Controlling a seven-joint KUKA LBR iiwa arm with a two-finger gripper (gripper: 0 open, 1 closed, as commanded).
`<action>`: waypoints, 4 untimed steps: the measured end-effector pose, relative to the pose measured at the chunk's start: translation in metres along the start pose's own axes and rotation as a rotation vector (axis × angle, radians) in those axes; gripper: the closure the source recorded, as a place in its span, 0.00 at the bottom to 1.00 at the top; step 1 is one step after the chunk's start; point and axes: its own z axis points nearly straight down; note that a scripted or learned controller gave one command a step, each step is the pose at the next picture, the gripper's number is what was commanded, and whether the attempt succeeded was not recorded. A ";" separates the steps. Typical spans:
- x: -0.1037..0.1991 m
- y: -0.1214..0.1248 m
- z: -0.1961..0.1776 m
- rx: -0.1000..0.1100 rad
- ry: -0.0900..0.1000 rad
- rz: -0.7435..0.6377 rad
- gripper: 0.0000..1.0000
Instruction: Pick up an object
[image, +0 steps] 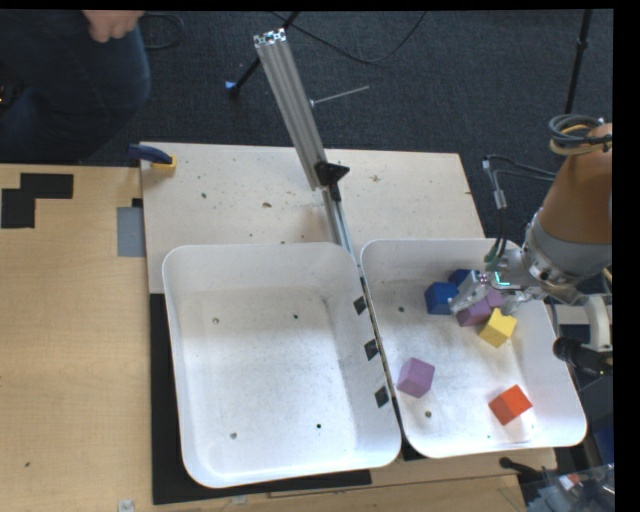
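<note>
**benchwatcher:** so the gripper (478, 300) is down in the right bin (560, 425), sat right in the little cluster near the back: blue cube (440, 297), a purple block (472, 315) tucked under or against the gripper, and the yellow cube (498, 328) just beside that. The other purple cube (415, 377) and the orange cube (511, 404) are sitting well apart from all that, out in the open

**kuka_dad:** is it actually gripping anything though?

**benchwatcher:** honestly can't tell. That whole end is a blur of grey metal and purple from this angle, can't say whether it's spread or closed, and I wouldn't swear anything is held. It looks like it's going for the purple block, that's my guess

**kuka_dad:** crowded spot to pick from

**benchwatcher:** yeah that's my worry. Purple, yellow and blue are packed so close that a closing gripper could land on a neighbour's edge instead, or pinch a corner so the block twists out on the lift. It could also just shove the yellow one aside and come up with nothing. Also it's not far from the bin's back wall, so a nudged cube might wedge there

**kuka_dad:** the loners would've been the easy pick

**benchwatcher:** exactly, left bin (200, 440) has plenty of room too lol
</note>
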 end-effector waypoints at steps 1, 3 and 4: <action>-0.001 0.001 -0.002 -0.005 -0.001 0.001 0.00; -0.005 0.007 0.079 -0.007 -0.002 0.004 0.00; -0.004 0.009 0.106 -0.006 0.000 0.005 0.00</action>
